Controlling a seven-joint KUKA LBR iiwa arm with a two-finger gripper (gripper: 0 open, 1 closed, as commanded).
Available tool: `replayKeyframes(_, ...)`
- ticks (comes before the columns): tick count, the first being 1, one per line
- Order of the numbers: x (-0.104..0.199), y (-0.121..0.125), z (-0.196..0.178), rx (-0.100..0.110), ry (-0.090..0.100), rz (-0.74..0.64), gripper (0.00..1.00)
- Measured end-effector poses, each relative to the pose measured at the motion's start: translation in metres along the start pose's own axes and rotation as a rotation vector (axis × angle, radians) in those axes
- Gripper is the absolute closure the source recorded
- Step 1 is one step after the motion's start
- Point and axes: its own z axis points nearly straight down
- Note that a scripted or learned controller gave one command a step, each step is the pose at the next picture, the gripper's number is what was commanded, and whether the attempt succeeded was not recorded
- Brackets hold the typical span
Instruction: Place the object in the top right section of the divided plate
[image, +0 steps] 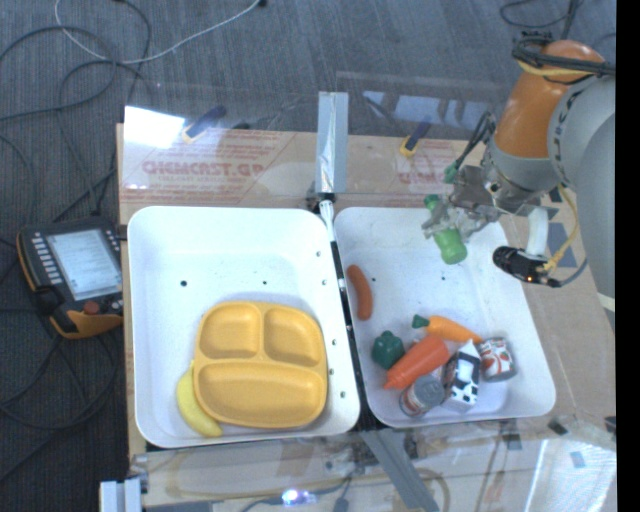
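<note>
While the grey two-finger gripper (452, 225) hangs over the right white bin's (520, 402) top part with a small green bottle-shaped toy (453, 245) pinched between its nearly closed fingers, it should (I think) carry it slowly to the yellow divided plastic plate's (262, 364) top right section (297, 334)

2 white bins (230, 225), each speckled with a few dark dots. Left bin: yellow-orange divided plate (262, 362), with a yellow banana (195, 408) at its 8 o'clock edge. Right bin: red-brown sausage (359, 291) at 9 o'clock; dark green pepper (388, 349), 2 orange carrots (418, 362), black-and-white cow-patterned carton (462, 378), grey-topped can (424, 394) and red-and-white can (495, 359) toward 6 o'clock. Light green object (451, 243) at 1 o'clock. Arm (535, 110): grey with orange band.
</note>
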Motion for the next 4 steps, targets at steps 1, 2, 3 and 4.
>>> replayKeyframes(1,-0.018,-0.016,0.021,0.000,0.003,-0.046,1.00)
replayKeyframes(2,0.074,-0.053,0.003,-0.002,0.007,-0.266,1.00)
replayKeyframes(3,0.127,-0.097,-0.024,-0.001,0.009,-0.284,1.00)
replayKeyframes(4,0.178,-0.149,0.003,0.001,0.008,-0.405,1.00)
